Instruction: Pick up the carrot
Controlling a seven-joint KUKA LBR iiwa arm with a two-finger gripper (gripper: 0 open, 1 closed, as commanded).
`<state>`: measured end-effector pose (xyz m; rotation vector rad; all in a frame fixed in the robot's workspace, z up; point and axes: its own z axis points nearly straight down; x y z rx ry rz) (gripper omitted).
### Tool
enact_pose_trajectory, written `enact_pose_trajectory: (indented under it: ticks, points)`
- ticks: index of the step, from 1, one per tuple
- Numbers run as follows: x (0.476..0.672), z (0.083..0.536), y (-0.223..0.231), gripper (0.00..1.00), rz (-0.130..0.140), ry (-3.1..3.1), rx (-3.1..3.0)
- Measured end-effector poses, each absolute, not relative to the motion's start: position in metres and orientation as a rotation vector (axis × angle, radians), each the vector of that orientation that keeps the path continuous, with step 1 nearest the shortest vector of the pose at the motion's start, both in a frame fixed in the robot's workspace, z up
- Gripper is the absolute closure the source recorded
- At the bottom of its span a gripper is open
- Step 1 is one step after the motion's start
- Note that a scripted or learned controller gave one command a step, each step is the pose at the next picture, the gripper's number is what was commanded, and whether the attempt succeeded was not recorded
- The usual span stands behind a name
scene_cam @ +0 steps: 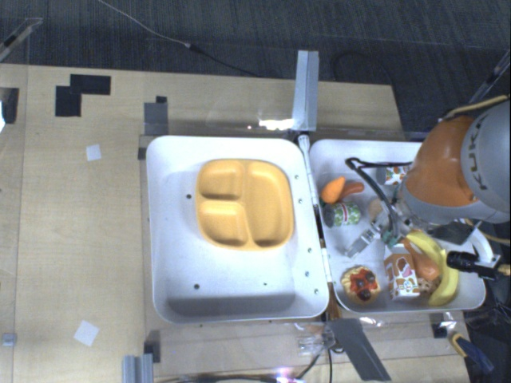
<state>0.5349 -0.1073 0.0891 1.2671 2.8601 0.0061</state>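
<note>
Nearest the camera, at the front of the right bin [476, 300], a small round pastry [360, 282], a printed carton [405, 276] and a banana [435, 263] are seen, all lying below the gripper [369, 238]. Whether the metal fingers are apart or together cannot be told, and nothing is seen between them. The carrot [335, 188] is found up and to the left of the fingers, near the bin's left wall, just above a green can [345, 214], while a yellow divided plate [243, 203] is set in the left bin [172, 214], well apart to the left.
</note>
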Motion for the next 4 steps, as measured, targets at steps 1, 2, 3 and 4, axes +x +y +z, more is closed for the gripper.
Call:
enact_pose_trajectory:
  ticks: [1,2,3,4]
  points:
    - [0.538,0.102,-0.106,1.0,0.01,2.858,1.251]
    - [0.514,0.103,-0.104,1.0,0.002,2.998,0.919]
    - [0.504,0.092,-0.106,1.0,0.002,3.087,0.445]
    - [0.518,0.091,-0.189,1.0,-0.008,3.116,0.182]
